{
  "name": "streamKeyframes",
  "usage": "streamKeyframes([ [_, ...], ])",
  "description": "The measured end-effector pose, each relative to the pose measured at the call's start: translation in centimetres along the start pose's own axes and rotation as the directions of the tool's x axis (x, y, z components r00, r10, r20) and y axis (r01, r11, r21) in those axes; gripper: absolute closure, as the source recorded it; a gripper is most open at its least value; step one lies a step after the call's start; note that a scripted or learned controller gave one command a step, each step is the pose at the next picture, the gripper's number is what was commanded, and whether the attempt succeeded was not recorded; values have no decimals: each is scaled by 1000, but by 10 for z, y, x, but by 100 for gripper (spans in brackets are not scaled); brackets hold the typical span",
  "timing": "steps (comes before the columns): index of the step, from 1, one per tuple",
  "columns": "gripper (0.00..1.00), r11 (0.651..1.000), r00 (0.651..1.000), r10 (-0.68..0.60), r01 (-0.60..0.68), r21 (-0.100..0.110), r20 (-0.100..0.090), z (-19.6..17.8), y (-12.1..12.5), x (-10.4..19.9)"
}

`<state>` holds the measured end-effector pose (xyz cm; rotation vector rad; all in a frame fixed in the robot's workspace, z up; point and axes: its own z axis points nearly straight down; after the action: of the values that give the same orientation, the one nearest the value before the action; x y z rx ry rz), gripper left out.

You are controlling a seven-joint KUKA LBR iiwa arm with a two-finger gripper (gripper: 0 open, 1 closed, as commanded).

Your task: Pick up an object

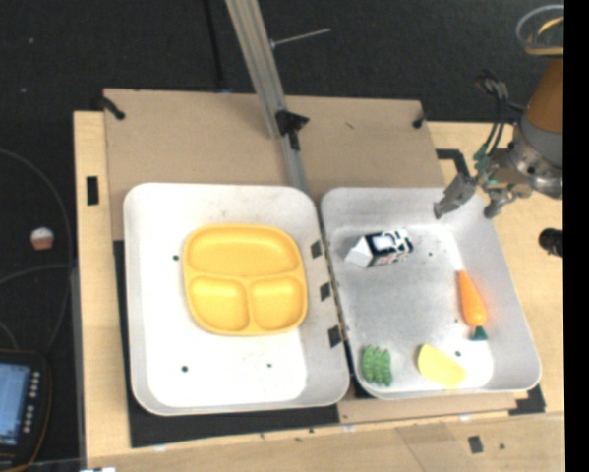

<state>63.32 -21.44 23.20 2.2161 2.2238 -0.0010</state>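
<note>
Bench top of pale wood (97, 431), square-cornered, sits over a dark floor; a small lit screen (9, 401) lies at the near left, off the bench. A black mat edge shows under the bins' near rims.

Near row, right bin (510, 362): a small green knobbly piece (376, 364), broccoli-like, beside a smooth yellow lemon-shaped piece (440, 366) at the near wall. The two lie close but apart.

Mid row: an orange carrot (472, 300), tapered and glossy with a dark green stub at its near end, lies along the right side of that bin. Left bin (151, 362), shallow white plastic with rounded corners, bears a yellow divided plate (244, 277), matte, three compartments, set roughly in the middle. Small dark specks mark the bin floor around it.

Farther back, right bin: a small white carton (380, 248) with black print lies on its side, near the far left part of the bin, well apart from the carrot.

Far edge: the gripper (468, 198) hangs over the right bin's far right corner, its two dark fingers spread apart, nothing between them. Grey wrist and orange band rise behind it at the right. A brown board (196, 136) backs the bins, and a slanted metal rail (260, 57) runs up from between them.
</note>
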Motion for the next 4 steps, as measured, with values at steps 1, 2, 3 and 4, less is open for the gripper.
streamKeyframes([
  [1,0,1000,1000,-1,1,1,1,0,0,0],
  [2,0,1000,1000,4,-4,6,0,60,-4,-9],
  [3,0,1000,1000,4,-4,-2,0,106,-7,-7],
  [4,0,1000,1000,4,-4,2,1,132,-7,-9],
])
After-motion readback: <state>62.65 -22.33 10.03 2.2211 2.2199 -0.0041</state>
